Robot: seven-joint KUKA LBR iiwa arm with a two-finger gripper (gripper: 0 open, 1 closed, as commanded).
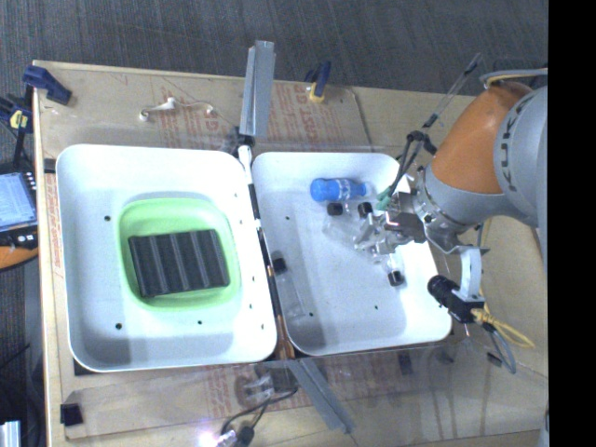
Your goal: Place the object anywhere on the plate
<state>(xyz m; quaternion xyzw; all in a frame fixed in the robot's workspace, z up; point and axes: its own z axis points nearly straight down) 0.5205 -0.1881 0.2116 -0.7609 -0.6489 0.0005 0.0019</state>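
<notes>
**Not started: object still in right bin, plate bare of it**

Left bin [74, 250]: green plate [177, 217] sits in the middle with a dark ribbed insert [177, 261] on it. Nothing else on the plate, so the placing is not done.

Right bin [317, 315]: blue bottle-like object [332, 190] lies on its side near the far wall, upper middle of the bin. Reads as the task's thing, still well apart from the plate, with the bin walls between them.

Pincer [375, 240] is low in the right bin, just right of and a bit nearer the camera than the object. Object is beside it, not between its fingers, so no grasp. Whether the pincer is released or clenched, cannot tell: metal parts blur together there.

Arm [484, 166] comes in over the bin's right edge.

Left to do, by my judgement: grasp, lift, carry leftward across to the plate, let go. Basically the whole task.
</notes>
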